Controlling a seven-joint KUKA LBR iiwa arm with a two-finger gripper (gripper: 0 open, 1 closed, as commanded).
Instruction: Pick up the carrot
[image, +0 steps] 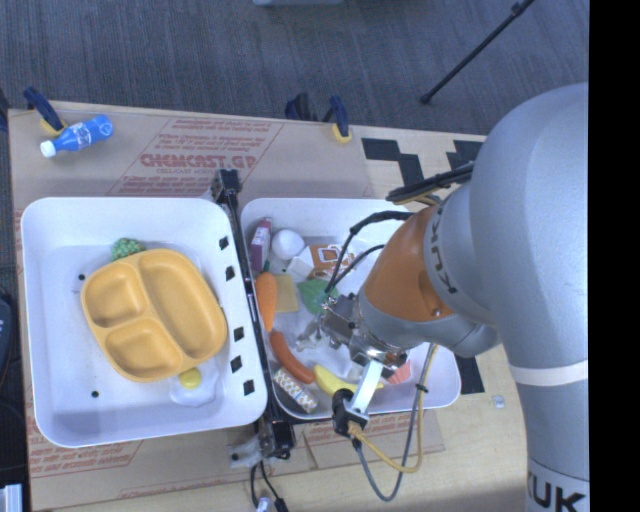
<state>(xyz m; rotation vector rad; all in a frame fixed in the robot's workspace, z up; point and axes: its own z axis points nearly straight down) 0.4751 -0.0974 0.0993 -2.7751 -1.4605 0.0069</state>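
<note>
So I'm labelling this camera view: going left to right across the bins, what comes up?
Left bin → yellow divided plate → carrot → green toy → arm's orange band.

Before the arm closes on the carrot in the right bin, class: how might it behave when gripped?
The carrot looks smooth and tapered, so it may slip toward its narrow end. Its rounded body could roll if nudged. It looks like a stiff toy, probably light. It lies against the right bin's left wall, limiting room on that side.
</note>
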